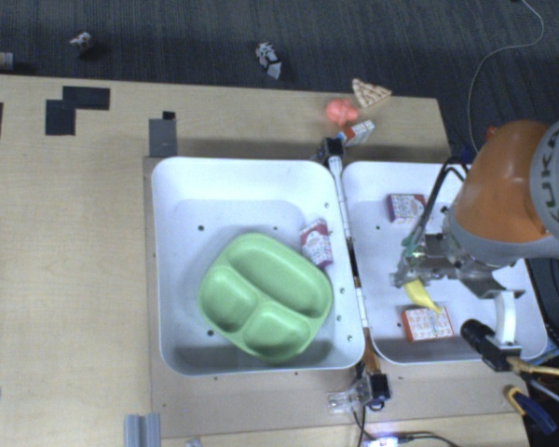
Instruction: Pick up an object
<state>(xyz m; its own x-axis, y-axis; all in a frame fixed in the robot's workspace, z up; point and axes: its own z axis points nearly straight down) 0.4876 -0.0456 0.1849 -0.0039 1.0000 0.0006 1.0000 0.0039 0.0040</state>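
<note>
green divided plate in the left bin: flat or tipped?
Tipped. The green three-compartment plate leans on the left white bin's sloped wall, its compartments facing up.

Even, fairly bright overhead light; the white bins [261,180] glare slightly (detail washed out), shadows are soft, and the whole picture is mildly blurred.

A robotics lab: a KUKA arm [508,203] works over two white bins [168,250] on a plywood bench [65,268], with loose cables [517,54] trailing across dark carpet [214,17] behind the bench and black tape marks [74,110] near the bins.
</note>
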